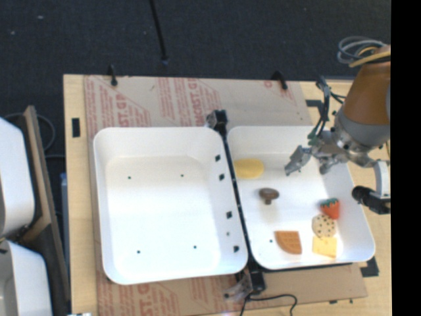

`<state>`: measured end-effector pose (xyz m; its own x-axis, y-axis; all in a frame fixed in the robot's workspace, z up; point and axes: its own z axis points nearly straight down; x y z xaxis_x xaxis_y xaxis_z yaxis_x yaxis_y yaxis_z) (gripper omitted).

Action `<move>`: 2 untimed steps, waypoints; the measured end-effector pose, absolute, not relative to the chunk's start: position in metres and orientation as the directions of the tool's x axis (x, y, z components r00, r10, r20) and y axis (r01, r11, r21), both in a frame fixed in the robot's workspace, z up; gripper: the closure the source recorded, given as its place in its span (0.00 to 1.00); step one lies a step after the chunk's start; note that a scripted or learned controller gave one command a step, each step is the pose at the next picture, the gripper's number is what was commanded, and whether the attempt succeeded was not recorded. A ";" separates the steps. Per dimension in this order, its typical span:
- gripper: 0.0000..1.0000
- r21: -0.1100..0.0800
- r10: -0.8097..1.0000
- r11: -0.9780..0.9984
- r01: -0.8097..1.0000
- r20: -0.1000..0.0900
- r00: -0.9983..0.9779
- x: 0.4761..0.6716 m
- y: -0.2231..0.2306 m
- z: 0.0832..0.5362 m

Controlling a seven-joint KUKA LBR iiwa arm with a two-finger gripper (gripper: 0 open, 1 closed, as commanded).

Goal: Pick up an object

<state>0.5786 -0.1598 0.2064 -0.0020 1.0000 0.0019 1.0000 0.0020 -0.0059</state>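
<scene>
Your gripper [309, 160] hangs with fingers seemingly apart and holding nothing above the right bin [358, 259], so descending here risks closing on bare floor between yellow piece [249, 169] and brown mushroom [268, 194].

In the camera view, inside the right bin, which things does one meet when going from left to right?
Yellow oval piece → brown mushroom → orange wedge → hand. Further right sits a cluster, namely a cookie, a yellow cheese block and a strawberry, too closely stacked to order.
</scene>
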 end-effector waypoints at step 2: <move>0.00 0.012 1.000 -0.003 1.000 -0.003 0.003 0.597 -0.169 0.297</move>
